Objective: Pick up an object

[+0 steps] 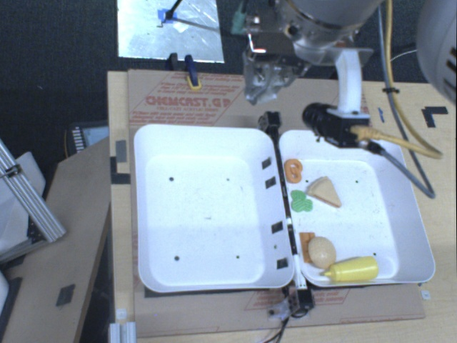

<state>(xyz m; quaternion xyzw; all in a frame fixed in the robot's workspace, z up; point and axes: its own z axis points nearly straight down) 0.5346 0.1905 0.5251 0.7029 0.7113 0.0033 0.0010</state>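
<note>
Yellow squeeze bottle lies on its side along the right white bin's near edge.
Just beside it sit a tan egg-shaped piece on an orange block, a green leaf-shaped toy, a beige wedge and an orange pretzel-like ring. Left white bin adjoins. Grey arm hangs high over the bins' far edge, wrist pointing down; the metal gripper carries nothing, and whether it is wide or narrow I cannot tell.
</note>
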